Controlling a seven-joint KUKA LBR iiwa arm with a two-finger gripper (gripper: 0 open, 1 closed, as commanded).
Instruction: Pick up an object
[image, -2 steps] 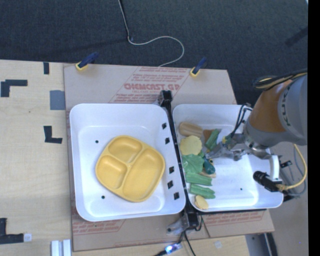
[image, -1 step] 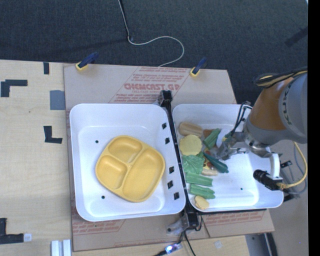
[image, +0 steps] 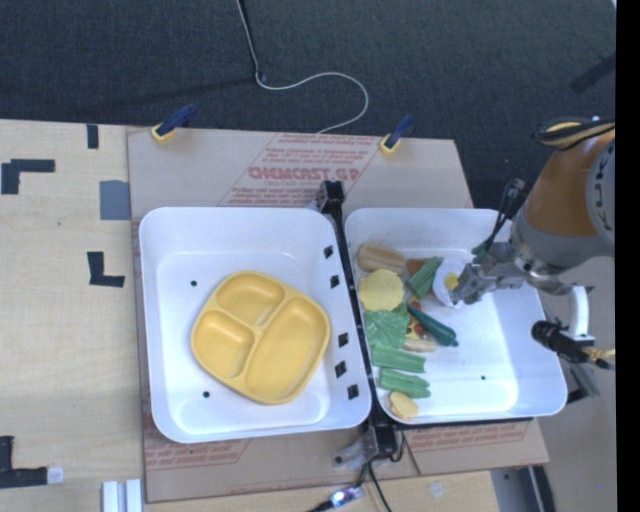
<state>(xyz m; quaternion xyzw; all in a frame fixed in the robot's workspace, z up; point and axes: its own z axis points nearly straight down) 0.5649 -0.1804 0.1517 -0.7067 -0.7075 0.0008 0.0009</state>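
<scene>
The arm comes in from the right and its gripper (image: 462, 288) hangs over the right bin (image: 500, 395), low above the floor of that bin near the upper middle. Whether the gripper is released or clenched cannot be told from this slant, and nothing can be seen held in it.

The toys lie heaped along the left side of the right bin, against the wall it shares with the left bin (image: 170, 400). Taking the yellow disc (image: 381, 290) as landmark: a brown roll (image: 381, 258) lies just above it, a green piece (image: 424, 274) lies to its right, a dark green pod (image: 433, 327) lies to its lower right, and green beans (image: 398, 355) stretch below it, with a small yellow piece (image: 403, 404) below those. A pale round bit (image: 450, 281) sits right of the green piece, just beside the gripper.

The nearest things lie left of the gripper. The pod's long axis runs on a slant from upper left to lower right, ending just below the gripper; a grasp there probably calls for closing across that slant. The left bin bears a yellow plate (image: 260, 335), well apart from the gripper. No toy looks lifted yet.
</scene>
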